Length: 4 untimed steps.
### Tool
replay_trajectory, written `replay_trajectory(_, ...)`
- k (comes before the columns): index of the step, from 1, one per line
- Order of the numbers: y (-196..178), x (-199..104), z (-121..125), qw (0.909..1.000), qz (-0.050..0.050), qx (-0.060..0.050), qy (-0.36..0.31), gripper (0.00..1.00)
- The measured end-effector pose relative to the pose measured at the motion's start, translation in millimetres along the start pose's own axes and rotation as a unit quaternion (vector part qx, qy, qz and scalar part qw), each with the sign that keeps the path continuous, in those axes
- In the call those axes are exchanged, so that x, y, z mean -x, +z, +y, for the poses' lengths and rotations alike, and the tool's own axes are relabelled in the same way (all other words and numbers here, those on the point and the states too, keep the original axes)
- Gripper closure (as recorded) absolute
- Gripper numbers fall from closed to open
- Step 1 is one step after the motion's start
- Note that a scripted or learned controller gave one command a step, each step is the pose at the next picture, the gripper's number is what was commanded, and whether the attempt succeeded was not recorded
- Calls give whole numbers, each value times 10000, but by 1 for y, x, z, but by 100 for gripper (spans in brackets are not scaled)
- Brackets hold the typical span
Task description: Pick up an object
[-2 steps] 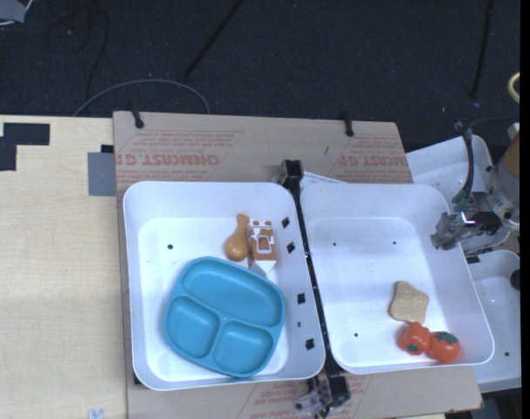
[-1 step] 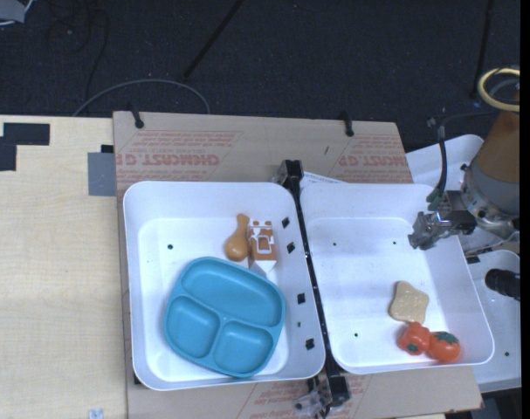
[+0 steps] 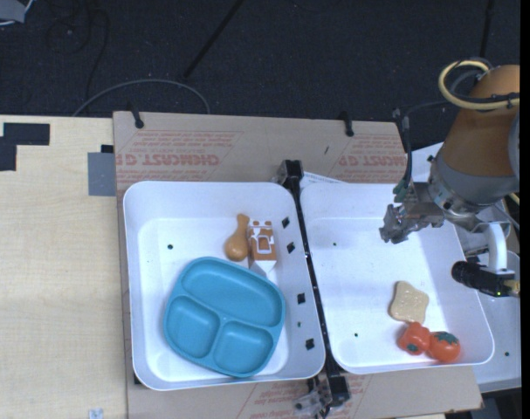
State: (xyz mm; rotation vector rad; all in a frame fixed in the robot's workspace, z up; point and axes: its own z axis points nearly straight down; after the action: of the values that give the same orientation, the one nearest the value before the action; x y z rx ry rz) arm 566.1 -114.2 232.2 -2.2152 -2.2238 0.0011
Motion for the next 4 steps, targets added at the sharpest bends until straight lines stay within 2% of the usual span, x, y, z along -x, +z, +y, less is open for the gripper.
replay_trajectory(2,17,-93,10,10000,-1,-11,7,100)
replay_trajectory(3,14,-156,4,10000,6,-12,-9,100)
replay_trajectory(4,6,-202,11,10000,0,0,-5,100)
